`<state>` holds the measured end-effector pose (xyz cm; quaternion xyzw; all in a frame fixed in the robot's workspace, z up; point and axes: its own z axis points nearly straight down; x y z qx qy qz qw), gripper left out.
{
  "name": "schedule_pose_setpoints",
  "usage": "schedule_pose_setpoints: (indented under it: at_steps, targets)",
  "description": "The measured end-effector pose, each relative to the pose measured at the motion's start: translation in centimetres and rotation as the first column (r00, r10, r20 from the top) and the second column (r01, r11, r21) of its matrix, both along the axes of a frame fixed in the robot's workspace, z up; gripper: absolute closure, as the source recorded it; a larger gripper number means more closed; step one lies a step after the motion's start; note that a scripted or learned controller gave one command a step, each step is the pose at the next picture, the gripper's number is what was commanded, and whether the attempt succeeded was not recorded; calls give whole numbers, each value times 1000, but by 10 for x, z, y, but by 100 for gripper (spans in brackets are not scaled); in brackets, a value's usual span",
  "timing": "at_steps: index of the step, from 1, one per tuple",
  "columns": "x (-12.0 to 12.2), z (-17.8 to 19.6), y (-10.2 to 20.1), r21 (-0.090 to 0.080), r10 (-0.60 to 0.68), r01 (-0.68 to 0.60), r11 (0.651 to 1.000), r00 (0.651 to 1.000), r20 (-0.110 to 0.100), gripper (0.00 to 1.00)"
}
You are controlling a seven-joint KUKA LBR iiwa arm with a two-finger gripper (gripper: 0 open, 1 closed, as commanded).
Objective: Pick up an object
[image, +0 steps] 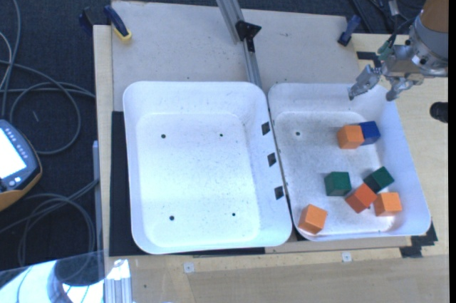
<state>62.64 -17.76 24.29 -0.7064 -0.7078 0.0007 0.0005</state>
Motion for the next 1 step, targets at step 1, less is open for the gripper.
schedule_pose_setpoints:
  at_steps: [1]
  targets:
    - [-30,-74,11,4,-2,2,1000,1000,-8,0]
